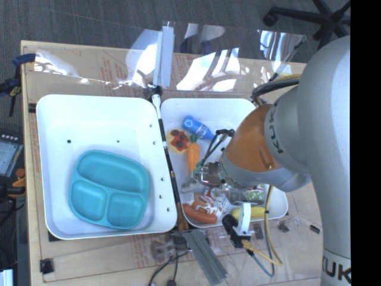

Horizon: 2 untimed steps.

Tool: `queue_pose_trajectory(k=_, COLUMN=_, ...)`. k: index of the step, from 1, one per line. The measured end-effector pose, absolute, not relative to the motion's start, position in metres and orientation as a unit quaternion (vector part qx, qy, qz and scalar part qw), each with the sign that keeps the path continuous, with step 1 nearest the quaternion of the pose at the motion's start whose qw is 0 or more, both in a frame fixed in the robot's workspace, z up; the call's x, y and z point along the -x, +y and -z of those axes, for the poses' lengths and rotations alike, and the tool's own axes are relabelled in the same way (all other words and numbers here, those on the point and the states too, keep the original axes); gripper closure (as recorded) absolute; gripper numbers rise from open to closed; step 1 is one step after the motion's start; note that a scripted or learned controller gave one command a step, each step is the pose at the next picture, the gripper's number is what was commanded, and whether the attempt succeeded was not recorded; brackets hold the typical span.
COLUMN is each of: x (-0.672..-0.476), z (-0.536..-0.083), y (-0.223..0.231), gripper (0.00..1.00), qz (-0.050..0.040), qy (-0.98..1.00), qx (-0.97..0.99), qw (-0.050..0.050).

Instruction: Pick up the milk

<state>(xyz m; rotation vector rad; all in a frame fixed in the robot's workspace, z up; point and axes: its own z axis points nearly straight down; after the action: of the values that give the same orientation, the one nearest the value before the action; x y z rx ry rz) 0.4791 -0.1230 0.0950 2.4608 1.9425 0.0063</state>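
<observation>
The arm (280, 142) hangs low over the right bin (238, 105), hiding much of its contents. The left bin (53, 159), well away from the gripper (205, 176), holds a blue tray (109, 187). Whether the gripper is clenched or released I cannot tell.

I cannot pick out the milk with certainty; it may lie under the wrist. A blue item (196, 127) lies beyond the gripper, a carrot (194, 155) just beside it, and a hot dog (200, 214) nearer the camera. In such crowding, closing blind could seize the wrong toy.
</observation>
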Motion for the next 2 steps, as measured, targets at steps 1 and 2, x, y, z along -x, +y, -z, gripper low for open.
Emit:
queue_pose_trajectory(k=1, x=-0.48, z=-0.096, y=-0.116, gripper=0.0, qz=-0.004, qy=0.481, qx=-0.877, qw=0.004)
queue_pose_trajectory(k=2, x=-0.476, z=-0.214, y=-0.175, gripper=0.0, qz=0.0005, qy=0.556, qx=-0.831, qw=-0.001)
